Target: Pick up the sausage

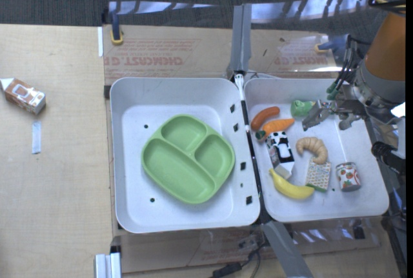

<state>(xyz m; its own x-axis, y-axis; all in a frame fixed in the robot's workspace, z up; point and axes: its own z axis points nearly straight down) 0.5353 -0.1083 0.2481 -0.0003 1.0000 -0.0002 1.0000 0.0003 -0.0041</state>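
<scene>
Reddish-brown sausage (265, 117) lying well left of the claw (314, 117), in the right bin (377, 196) near its left wall, touching the orange carrot (278, 126) just below it. Claw poised over the bin's upper part — whether apart or together, cannot tell. Green object (301, 107) just left of the claw, croissant (313, 147) below it, banana (290, 186) further down. Green divided plate (188, 158) far left — in the left bin (129, 206).
</scene>
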